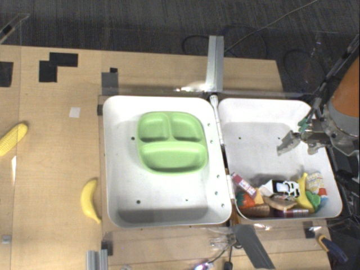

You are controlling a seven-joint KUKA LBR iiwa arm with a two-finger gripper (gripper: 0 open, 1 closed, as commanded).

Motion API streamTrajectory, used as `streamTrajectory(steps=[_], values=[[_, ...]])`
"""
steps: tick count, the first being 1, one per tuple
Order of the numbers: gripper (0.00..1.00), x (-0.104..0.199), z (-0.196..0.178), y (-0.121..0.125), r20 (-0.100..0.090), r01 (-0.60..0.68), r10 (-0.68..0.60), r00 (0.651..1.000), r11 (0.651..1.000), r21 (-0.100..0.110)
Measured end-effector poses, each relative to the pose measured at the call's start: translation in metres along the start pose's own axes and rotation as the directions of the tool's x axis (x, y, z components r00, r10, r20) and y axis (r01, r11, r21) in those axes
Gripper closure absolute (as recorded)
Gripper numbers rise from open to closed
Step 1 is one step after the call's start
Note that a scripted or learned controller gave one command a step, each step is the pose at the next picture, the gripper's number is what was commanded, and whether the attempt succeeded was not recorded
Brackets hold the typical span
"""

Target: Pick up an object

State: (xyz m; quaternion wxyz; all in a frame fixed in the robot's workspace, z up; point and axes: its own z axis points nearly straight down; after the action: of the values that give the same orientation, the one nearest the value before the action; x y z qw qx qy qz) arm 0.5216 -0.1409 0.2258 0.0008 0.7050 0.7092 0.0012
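A green divided plate lies in the left bin; a banana and seemingly a corn cob rest outside.

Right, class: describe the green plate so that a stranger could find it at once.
Start at the two white bins side by side and take the left bin. The green plate lies flat near its middle. It is pale green and split into three compartments, two small above one long.
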Motion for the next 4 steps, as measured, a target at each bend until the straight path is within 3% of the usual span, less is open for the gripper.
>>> streamTrajectory(steps=[1, 2, 3, 4], values=[[0.00, 0.027, 0.123, -0.017, 0.000, 0.096, -0.096, 0.995, 0.995, 0.001], [0.00, 0.046, 0.135, 0.014, 0.005, 0.232, -0.232, 0.973, 0.973, -0.011], [0.00, 0.022, 0.134, -0.029, 0.006, 0.179, -0.178, 0.984, 0.984, -0.015], [1.00, 0.024, 0.123, -0.026, 0.004, 0.181, -0.181, 0.983, 0.983, -0.022]])
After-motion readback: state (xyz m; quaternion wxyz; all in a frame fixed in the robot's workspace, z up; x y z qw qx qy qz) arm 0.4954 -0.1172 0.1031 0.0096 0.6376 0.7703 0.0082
